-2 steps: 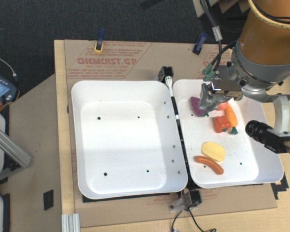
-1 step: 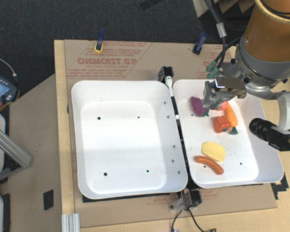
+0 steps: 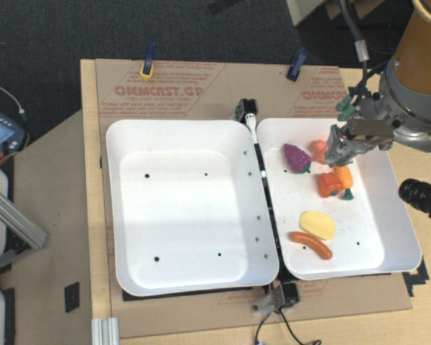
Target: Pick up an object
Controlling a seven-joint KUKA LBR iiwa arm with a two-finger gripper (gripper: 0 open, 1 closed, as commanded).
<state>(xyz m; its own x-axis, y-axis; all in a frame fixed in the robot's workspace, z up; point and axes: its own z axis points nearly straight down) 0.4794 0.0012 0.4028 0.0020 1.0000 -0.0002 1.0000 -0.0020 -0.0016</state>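
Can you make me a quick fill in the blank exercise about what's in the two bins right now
1. All the toy items lie in the ____ bin.
2. The item closest to the divider between the bins is the ____ one, beside the gripper.
3. The yellow item lies just above the ____ sausage-shaped item.
4. The gripper hangs over an ____ item.

Missing words: right; purple; orange; orange

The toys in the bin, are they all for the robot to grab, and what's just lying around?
For the job: gripper, purple toy, orange toy, yellow toy, sausage, right bin.

Just lying about: left bin, blue clamps, cardboard.
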